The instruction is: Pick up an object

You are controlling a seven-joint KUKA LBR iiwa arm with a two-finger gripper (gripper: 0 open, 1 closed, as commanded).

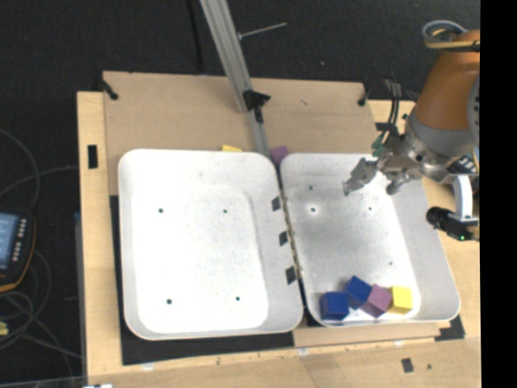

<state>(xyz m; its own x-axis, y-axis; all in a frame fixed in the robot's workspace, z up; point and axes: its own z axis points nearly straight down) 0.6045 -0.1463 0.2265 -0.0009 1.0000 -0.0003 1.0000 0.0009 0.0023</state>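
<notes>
no legible text or labels, handheld screen (12, 245) perhaps too blurred

Even overhead light keeps the two white bins (202, 241) bright, near washed out at centre frame. The floor along the top and left edges falls dark. Shadows are soft; detail is slightly grainy.

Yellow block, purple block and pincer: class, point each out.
yellow block (401, 299), camera view, its top face
purple block (377, 299), camera view, its top face
pincer (374, 181), camera view, midway between its fingertips
</notes>
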